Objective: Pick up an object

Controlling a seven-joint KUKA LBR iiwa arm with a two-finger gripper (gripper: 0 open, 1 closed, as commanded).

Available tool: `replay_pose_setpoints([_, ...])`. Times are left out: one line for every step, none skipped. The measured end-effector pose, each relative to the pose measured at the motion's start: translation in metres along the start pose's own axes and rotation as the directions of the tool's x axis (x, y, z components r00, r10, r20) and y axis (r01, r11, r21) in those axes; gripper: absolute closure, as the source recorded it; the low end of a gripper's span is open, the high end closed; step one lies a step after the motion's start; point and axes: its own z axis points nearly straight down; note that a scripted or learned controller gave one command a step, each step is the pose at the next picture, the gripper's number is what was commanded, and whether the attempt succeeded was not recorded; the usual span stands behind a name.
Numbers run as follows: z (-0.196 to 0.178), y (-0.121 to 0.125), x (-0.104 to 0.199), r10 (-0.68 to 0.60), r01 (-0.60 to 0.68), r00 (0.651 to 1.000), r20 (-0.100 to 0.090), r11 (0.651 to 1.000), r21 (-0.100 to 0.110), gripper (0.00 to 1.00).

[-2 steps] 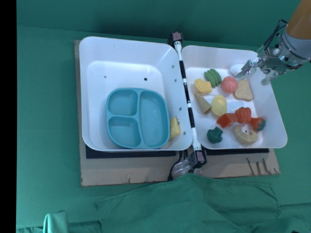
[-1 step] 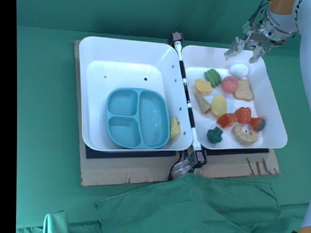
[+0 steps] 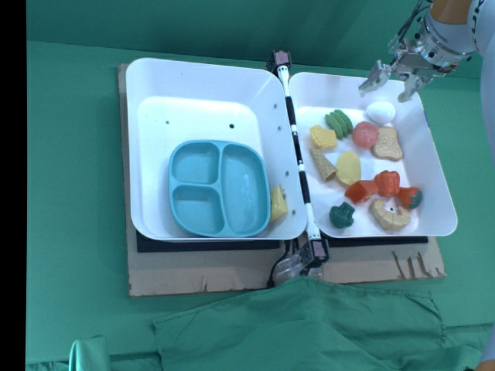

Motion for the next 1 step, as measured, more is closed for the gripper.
replay_pose_setpoints([0.0000, 0.0000, 0.0000, 0.000, 0.000, 1.000, 0.000, 1.000, 0.000, 0.00])
